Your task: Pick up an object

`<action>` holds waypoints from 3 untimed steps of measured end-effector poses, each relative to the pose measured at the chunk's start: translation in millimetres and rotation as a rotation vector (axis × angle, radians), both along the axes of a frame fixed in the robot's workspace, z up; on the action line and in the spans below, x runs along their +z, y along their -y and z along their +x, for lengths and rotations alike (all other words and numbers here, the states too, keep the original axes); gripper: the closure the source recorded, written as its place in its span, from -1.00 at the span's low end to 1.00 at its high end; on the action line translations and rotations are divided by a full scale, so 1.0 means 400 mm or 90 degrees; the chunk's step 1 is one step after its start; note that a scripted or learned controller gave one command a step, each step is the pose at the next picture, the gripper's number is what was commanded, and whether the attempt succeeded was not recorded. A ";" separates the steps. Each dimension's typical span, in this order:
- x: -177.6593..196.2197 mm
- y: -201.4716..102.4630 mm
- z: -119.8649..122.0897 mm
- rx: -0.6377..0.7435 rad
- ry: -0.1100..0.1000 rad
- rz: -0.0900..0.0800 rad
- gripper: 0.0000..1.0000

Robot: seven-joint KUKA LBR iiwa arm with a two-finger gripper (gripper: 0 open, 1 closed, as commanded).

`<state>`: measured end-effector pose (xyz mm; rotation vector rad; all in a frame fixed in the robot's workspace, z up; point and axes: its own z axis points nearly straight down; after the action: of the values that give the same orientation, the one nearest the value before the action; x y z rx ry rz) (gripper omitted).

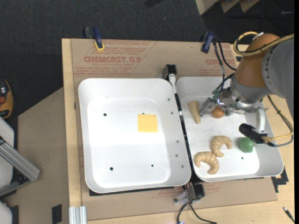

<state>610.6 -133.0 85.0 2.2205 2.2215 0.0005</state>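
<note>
Camera view has the gripper (216, 107) down inside the right bin (271, 164), close to that bin's far edge and toward its left wall. Its fingers stand spread, one on each side of a small orange-brown ball (218, 112) that rests on the bin floor; the ball sits in the gap, but I cannot tell whether either finger touches it. The grey arm (275, 73) with its orange band (254, 64) reaches in over the bin's right edge.

Just left of the gripper, a tan cone-shaped piece (194, 111) lies near the wall shared with the left bin (93, 92). Two croissant-shaped pieces lie toward the near edge: one (220, 145) nearer the middle of the floor, the other (207, 161) close to the near left corner. A green ball (246, 145) lies by the right edge, beside a black part of the cabling. A yellow square (147, 123) lies flat at the middle of the left bin.

The step in hand looks like the grasp itself: the descent seems done and the closing is not yet. The next move calls for pressing the fingers together squarely on the ball, which being round may roll or squirt out sideways, then lifting straight up clear of the cone.
</note>
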 end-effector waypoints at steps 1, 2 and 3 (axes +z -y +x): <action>0.000 0.000 0.000 0.000 0.000 0.000 -1.00; 0.000 0.000 0.000 0.000 0.000 0.000 -1.00; 0.000 0.000 0.000 0.000 0.000 0.000 -1.00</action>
<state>610.6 -133.0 84.9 2.2206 2.2215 0.0005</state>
